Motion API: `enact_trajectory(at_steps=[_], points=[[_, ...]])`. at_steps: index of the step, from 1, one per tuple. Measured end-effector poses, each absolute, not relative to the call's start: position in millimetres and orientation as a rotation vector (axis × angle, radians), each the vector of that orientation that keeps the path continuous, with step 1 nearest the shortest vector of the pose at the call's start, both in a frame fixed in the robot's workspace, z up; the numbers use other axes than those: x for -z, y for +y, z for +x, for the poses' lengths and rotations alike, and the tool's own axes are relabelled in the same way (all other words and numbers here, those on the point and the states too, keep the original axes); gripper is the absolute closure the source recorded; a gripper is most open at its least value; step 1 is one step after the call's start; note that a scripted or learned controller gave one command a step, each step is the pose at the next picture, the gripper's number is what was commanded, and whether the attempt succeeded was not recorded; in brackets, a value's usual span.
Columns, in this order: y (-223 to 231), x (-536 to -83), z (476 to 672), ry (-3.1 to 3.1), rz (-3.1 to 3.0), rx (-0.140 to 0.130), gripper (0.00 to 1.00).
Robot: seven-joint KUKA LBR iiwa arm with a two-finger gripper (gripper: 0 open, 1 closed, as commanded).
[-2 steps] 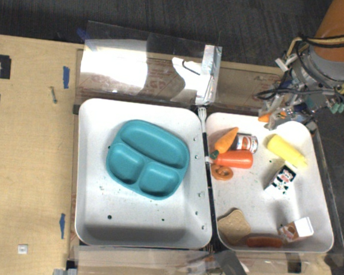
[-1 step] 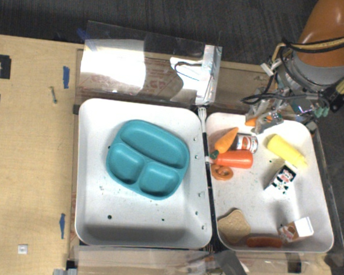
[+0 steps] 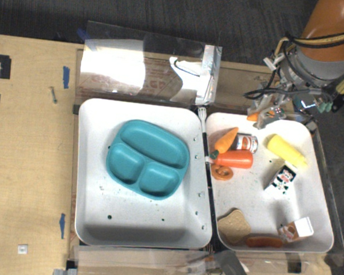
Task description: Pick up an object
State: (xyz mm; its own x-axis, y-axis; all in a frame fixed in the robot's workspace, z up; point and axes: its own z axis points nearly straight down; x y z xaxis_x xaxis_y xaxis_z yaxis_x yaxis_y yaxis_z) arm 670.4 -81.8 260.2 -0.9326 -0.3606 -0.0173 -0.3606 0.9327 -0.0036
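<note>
The right bin holds several small objects: an orange carrot, a small can, a red-orange piece, a yellow block, a white box with black marks, a slice of bread, a brown sausage and a small white and red item. My gripper hangs over the bin's far rim, above and to the right of the carrot and can. A small orange bit shows at its tip. I see nothing clearly held.
The left bin holds a teal divided plate. A clear plastic sheet lies behind the left bin. Wooden bench top spreads to the left. Cables hang around the wrist at the upper right.
</note>
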Motion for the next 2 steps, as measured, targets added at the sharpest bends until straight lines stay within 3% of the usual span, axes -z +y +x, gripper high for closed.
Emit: enact_trajectory(at_steps=[1, 2], points=[[-58.8, -260.6, 668.3, 3.05, -0.712, 0.001, 1.0], [-48.0, -267.3, 668.5, 3.095, -0.469, 0.0, 1.0]])
